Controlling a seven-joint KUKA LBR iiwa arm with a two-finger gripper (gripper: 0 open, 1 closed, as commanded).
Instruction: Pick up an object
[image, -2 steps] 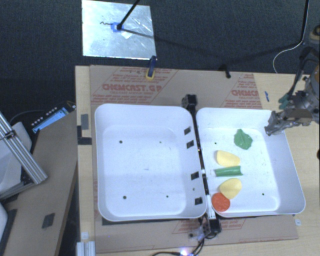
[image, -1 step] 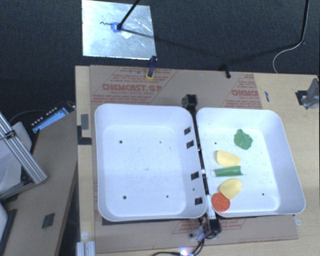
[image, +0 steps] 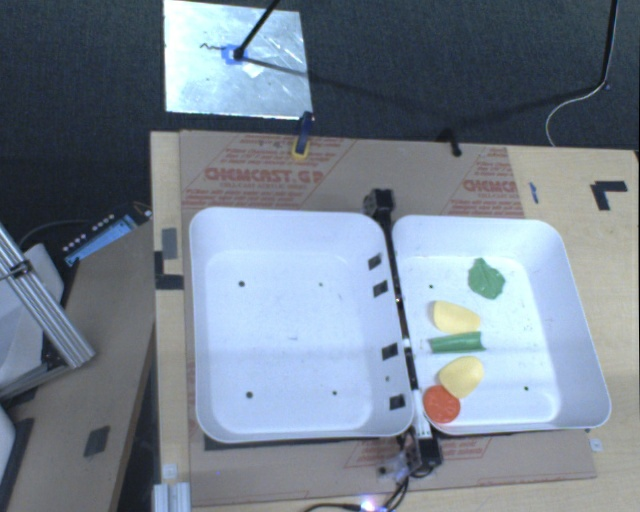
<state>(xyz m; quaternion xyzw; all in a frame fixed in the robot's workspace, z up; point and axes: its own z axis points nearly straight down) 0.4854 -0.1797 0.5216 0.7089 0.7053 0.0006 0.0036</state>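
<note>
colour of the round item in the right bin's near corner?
Red-orange: the round item, clearest in the camera view.

Overhead slanted view across both bins

Arm: pose cannot be told from the overhead camera view.
Wrist: angle cannot be told.
Hand: position and state cannot be told; no grasp to log.
</note>
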